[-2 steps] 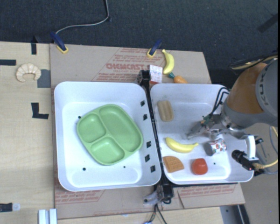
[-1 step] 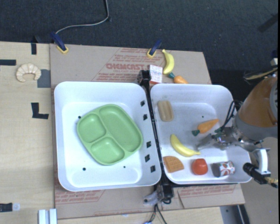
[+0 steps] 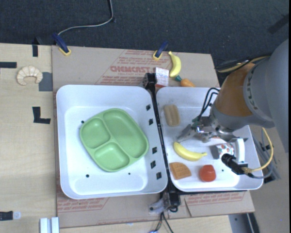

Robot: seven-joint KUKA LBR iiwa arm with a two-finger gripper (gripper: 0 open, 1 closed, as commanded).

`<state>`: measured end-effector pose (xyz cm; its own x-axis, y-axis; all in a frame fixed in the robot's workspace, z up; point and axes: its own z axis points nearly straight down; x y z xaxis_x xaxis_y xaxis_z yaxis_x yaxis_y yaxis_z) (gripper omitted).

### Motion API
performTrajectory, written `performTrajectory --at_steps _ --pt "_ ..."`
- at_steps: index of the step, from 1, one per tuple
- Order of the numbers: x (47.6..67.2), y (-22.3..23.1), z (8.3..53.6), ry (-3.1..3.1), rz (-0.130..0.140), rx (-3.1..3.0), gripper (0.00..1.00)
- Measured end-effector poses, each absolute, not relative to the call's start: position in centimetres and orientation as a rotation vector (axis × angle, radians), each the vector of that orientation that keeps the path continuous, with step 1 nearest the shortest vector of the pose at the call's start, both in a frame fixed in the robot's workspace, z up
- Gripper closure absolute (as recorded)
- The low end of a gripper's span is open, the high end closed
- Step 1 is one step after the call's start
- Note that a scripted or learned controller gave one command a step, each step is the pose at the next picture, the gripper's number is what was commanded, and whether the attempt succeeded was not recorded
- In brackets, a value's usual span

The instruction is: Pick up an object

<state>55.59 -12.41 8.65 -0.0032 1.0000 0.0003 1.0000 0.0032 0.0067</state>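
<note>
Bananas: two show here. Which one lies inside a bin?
The banana in the right bin, beside the end effector. The other banana lies outside on the cardboard.

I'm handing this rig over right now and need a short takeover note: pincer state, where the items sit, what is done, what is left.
Pincer: low in the right bin, above the banana, nothing seen between its fingers.
Right bin: banana, bread roll, orange-brown piece, red piece.
Left bin: green divided plate.
Done: nothing lifted yet.
Left: grasp one item, likely the banana, and raise it.
</note>
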Motion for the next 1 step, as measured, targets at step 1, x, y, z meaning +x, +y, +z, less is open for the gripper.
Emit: performTrajectory --at_steps 1 --pt "56.09 -7.96 18.47 2.223 0.001 2.219 0.00"
